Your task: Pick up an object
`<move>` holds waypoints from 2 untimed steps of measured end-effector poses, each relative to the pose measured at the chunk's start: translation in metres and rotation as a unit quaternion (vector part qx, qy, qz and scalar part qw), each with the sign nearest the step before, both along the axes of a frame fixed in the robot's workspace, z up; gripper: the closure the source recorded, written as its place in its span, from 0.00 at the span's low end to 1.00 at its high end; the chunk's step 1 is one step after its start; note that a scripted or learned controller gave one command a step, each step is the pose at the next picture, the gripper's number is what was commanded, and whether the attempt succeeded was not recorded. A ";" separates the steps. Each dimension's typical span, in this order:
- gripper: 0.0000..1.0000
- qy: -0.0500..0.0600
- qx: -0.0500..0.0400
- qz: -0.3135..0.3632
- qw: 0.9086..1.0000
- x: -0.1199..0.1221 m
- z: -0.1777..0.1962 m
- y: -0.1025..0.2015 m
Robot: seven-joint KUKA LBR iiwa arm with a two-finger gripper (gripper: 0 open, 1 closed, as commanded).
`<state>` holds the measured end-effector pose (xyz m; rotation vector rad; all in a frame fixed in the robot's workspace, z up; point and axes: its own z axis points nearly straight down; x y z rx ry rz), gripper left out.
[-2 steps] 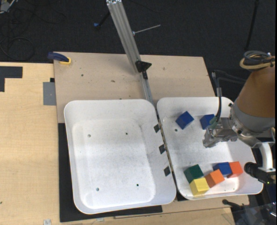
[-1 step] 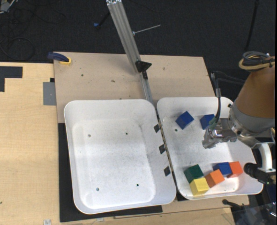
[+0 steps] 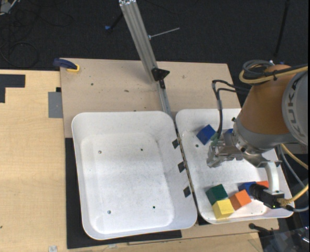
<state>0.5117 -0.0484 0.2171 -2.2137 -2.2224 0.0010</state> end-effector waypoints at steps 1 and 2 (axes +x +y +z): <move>1.00 -0.001 -0.001 0.000 1.000 0.005 0.012 0.049; 1.00 -0.001 0.000 0.001 1.000 0.001 0.020 0.107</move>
